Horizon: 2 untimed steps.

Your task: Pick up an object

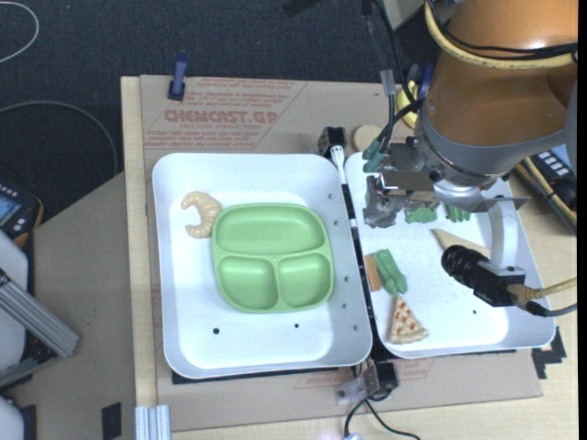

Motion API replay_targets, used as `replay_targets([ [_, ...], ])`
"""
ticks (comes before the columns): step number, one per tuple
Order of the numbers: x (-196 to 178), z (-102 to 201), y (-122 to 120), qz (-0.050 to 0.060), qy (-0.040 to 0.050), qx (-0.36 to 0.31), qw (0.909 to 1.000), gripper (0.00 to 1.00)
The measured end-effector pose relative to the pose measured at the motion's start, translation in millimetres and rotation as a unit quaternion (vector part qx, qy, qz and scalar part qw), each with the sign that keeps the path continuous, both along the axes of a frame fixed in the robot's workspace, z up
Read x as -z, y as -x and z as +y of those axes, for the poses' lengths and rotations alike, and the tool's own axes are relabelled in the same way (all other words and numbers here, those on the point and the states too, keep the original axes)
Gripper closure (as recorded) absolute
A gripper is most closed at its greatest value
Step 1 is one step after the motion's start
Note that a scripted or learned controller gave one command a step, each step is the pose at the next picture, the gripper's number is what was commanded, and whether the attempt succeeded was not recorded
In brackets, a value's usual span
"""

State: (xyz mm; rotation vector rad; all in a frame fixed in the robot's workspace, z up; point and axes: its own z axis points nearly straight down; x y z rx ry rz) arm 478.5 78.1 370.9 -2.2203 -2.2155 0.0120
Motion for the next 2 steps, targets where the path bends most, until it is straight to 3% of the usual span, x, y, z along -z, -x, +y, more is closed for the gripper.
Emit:
replay_targets([
  [1,52.9,12.8,-0.5,-0.001,-0.0005,-0.001,1.0000,1.00],
  [2,-72.2,14.8,-2.0,-0.012,-0.0028,-0.002,0.9999,1.00],
])
